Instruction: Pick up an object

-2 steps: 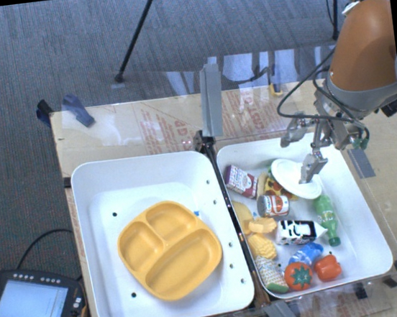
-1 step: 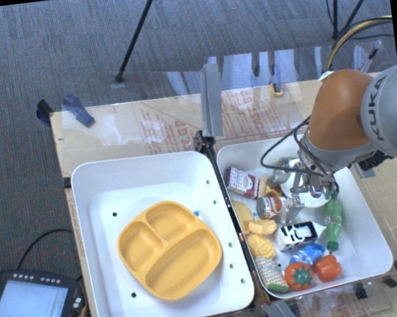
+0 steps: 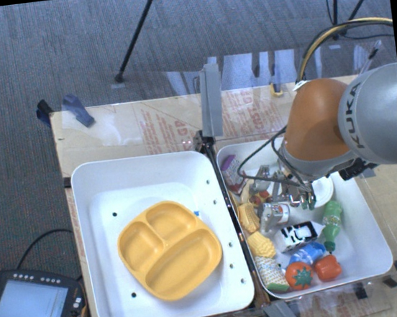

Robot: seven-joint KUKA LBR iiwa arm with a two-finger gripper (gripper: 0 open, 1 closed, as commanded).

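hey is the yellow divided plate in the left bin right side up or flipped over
Right side up. The yellow divided plate lies flat in the left bin, its three compartments facing up with raised rims visible.

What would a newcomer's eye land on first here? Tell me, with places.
First, the grey arm with its orange band, reaching in from the right over the right white bin. Next, the yellow three-compartment plastic plate, lying alone in the left white bin. Then the heap of small toys under the gripper, with an orange toy tomato at the near edge.
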